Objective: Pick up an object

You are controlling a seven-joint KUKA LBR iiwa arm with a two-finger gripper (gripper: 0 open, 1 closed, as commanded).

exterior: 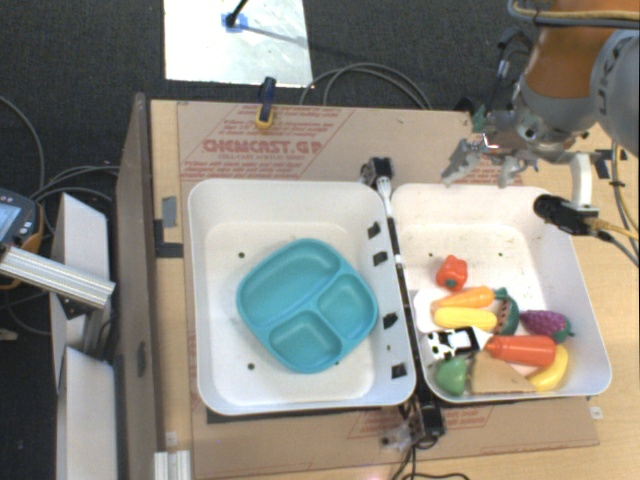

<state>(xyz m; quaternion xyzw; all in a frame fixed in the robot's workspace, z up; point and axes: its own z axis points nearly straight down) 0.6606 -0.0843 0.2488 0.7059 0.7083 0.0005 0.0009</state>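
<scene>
Camera view, toys [495,333] well below hand [485,163]

The left bin [215,268] is white and holds a turquoise tray [306,305]. In the white right bin [570,258] lie an orange-red pepper [452,271], an orange carrot [462,299], yellow corn [467,318], a purple grape bunch [545,322], a yellow banana [553,369] and a black-and-white patterned piece [452,343]. The worktop [300,143] is brown cardboard printed with red lettering.
</scene>
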